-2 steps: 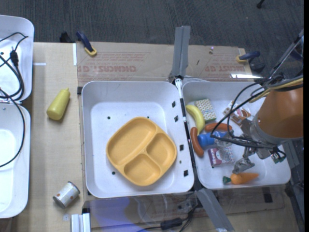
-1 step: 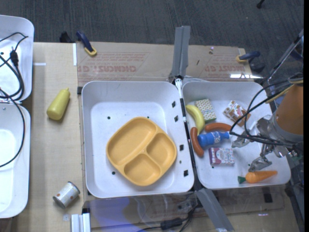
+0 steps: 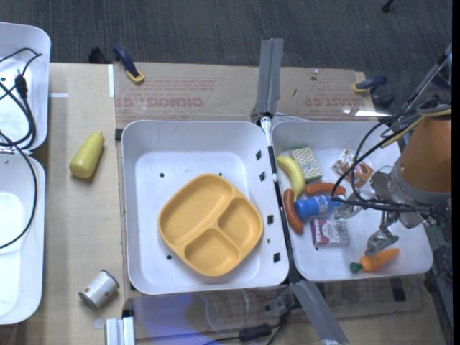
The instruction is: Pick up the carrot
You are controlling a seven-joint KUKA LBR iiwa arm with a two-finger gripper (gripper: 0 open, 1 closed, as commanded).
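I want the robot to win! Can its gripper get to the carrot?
Probably yes. The gripper hangs right over the carrot near the right bin's front edge, with nothing lying on the carrot or crowding it.

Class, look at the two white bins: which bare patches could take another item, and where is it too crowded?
In the left bin, bare floor borders the yellow plate, widest along the far wall. The right bin is crowded: banana, blue bottle, packets, the carrot under the tool. Its near-left corner is bare.
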